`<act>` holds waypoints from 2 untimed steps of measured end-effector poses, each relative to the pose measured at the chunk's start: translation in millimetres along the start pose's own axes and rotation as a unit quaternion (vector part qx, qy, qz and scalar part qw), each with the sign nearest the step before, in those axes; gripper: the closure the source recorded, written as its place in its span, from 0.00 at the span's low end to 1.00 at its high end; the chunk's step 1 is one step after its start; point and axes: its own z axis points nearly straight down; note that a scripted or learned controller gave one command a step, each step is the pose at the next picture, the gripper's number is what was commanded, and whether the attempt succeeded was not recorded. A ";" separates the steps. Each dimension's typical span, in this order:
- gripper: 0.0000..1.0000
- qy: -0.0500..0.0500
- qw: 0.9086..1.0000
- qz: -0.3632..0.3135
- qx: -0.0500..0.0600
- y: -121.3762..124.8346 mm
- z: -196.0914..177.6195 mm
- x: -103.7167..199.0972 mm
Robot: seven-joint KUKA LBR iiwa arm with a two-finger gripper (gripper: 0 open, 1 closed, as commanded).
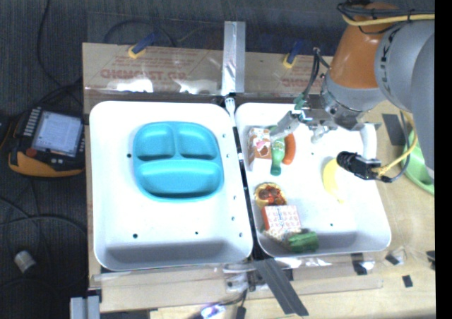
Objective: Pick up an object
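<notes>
The right bin [367, 222] holds several small objects. An orange and green carrot-shaped piece [282, 152] lies beside a red and white packet [260, 142] near the back left. A yellow banana [330, 176] rests to the right. Toward the front are a brown round item [269, 193], a red and white box [282, 219] and a green piece [303, 241]. My gripper [300, 129] hangs over the back of this bin, just above and right of the carrot piece. Its fingers are spread open, and nothing sits between them.
The left bin [116, 233] carries a blue divided tray [178, 158]. A ridge [240, 169] divides the two bins. A white and black part of the arm's fittings [360, 159] overhangs the right bin near the banana. A handheld device [49, 140] lies left of the bench.
</notes>
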 end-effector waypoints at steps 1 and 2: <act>0.00 0.000 0.999 0.035 -0.001 49.5 89.9 -22.1; 0.00 -0.003 0.999 0.051 -0.006 14.2 100.3 -45.8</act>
